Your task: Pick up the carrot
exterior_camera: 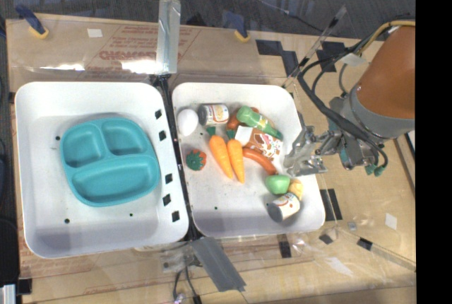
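My gripper (305, 154) is hovering over the right bin's (212, 221) right rim; I cannot tell its state. The carrot (221, 155) is lying mid-bin, long axis running near-to-far, green top at the far end, beside a second carrot (236, 160).

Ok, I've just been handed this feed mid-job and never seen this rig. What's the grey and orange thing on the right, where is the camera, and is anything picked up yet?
One fixed camera looks down at a slant on a bench with two shallow white bins. The grey and orange shape is the robot arm, reaching in from the right; its gripper sits over the right bin's right edge, with nothing visibly held. The left bin holds a teal divided plate. The right bin holds toy food: two carrots side by side in the middle, a white egg, a strawberry, a green pear, a small can and more. The carrots lie untouched.
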`<action>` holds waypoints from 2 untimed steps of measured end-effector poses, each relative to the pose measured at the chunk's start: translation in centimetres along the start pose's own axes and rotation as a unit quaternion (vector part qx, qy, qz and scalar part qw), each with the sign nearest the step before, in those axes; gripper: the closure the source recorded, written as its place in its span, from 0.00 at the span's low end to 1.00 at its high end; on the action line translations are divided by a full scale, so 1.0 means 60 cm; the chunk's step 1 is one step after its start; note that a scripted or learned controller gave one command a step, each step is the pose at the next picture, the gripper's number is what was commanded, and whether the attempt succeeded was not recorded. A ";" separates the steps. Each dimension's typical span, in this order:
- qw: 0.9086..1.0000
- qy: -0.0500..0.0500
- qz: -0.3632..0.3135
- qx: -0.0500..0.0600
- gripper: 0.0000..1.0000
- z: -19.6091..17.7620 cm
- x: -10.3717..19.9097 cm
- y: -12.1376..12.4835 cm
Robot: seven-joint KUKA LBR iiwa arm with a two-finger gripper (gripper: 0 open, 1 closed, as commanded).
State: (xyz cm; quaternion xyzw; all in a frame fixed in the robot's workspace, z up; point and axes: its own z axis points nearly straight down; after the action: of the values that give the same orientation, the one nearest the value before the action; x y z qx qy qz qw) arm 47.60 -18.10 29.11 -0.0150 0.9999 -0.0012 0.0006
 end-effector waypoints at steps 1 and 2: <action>1.000 -0.005 0.000 0.002 1.00 -0.203 -0.033 -0.051; 0.994 0.001 -0.109 -0.002 1.00 0.006 -0.038 -0.048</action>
State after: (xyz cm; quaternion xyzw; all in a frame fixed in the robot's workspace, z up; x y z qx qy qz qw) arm 49.97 -20.89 28.76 -0.1238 0.9923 0.0006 -0.0011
